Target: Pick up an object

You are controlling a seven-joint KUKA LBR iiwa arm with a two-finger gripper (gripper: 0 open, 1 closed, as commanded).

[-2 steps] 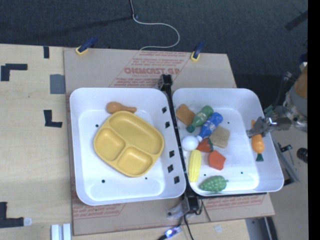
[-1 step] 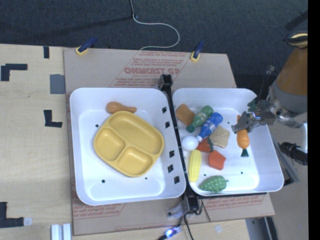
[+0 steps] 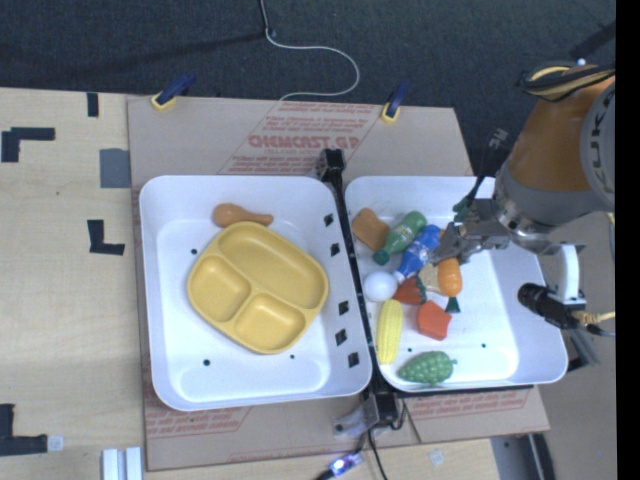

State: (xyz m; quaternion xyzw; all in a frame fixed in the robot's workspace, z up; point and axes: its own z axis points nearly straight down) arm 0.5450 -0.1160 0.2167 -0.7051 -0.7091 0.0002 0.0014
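Note:
My gripper (image 3: 452, 255) hangs over the middle of the right bin (image 3: 500, 353), reaching in from the right. Its tip meets the upper end of an orange carrot (image 3: 450, 277) with a green stem at its lower end. The gripper body hides where the tip meets the carrot. Just left of it lie a blue bottle (image 3: 417, 251) and a green bottle (image 3: 399, 236). Below the carrot sits a red-orange block (image 3: 433, 321).
The right bin also holds a brown piece (image 3: 368, 228), a white ball (image 3: 380, 287), a red item (image 3: 408, 292), a corn cob (image 3: 388, 330) and a green bumpy vegetable (image 3: 428, 367). The left bin (image 3: 170, 348) holds a yellow divided plate (image 3: 258, 286) and a drumstick (image 3: 240, 215).

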